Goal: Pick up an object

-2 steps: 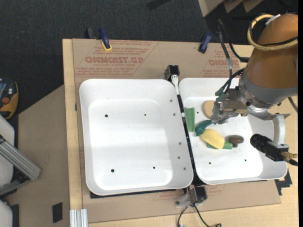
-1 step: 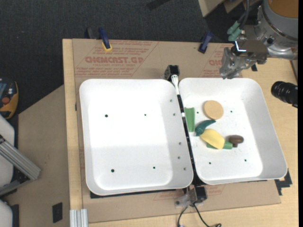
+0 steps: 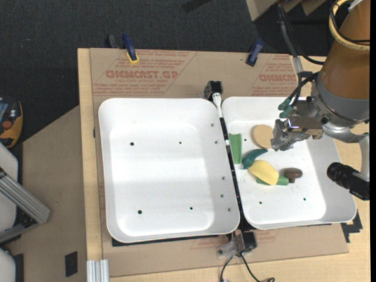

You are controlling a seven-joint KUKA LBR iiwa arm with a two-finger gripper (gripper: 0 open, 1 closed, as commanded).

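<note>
While the tabletop [image 3: 176, 63], a cardboard-covered board held down by clamps [image 3: 130, 50] at its far edge, carries everything, the two white bins sit pressed side by side so that things can pass from one to the other. The left bin [image 3: 158, 169] shows bare floor. The right bin [image 3: 294, 210] holds all the objects, gathered near its left wall and centre. The arm [image 3: 346, 69] reaches in from the right and bends down over this bin, which suits a pick from the cluster. Its gripper [image 3: 281, 143] hangs low just beside the tan round piece [image 3: 262, 136], at that piece's right edge; whether it touches cannot be told. The gripper's state cannot be told either, since its tip is dark and small against the bin floor, and nothing is seen held in it.

Next in size, the green strip [image 3: 235, 147] lies along the left wall. The yellow lump [image 3: 264, 172] rests nearer the middle, touching a dark teal curved piece [image 3: 254, 155] above it. The brown pebble-like thing [image 3: 292, 173] lies just right of the yellow lump. Judging from the pose, the tan piece is the likely target.
</note>
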